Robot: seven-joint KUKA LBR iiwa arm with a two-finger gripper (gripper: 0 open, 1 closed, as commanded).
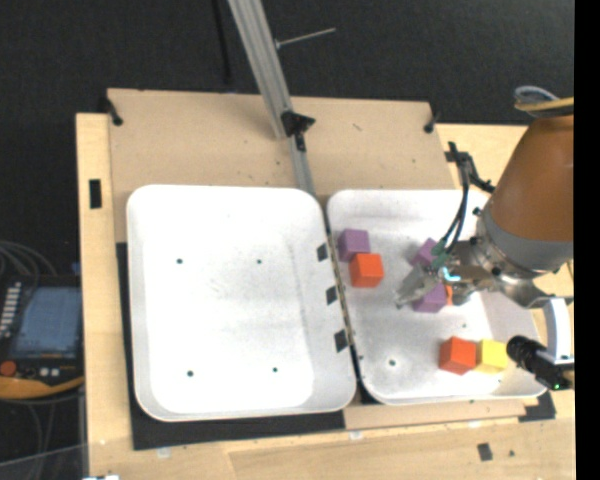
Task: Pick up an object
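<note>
- Camera view: I see my two-finger gripper (427, 290) low in the right white bin (400, 373), its fingers spread around a small purple block (432, 297).
- Another purple block (426, 252) sits just behind the fingers.
- Nothing looks lifted yet; I judge closing and raising remain.

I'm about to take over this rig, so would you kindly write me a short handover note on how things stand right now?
Gripper: low in the right bin, at a purple block; a grasp cannot be confirmed from this view.
Things: a purple block and an orange block near the bin's left wall, another purple block by the wrist, an orange block touching a yellow block near the front. The left bin sits alongside.
Done: approach.
Left: secure a block and lift it.
</note>
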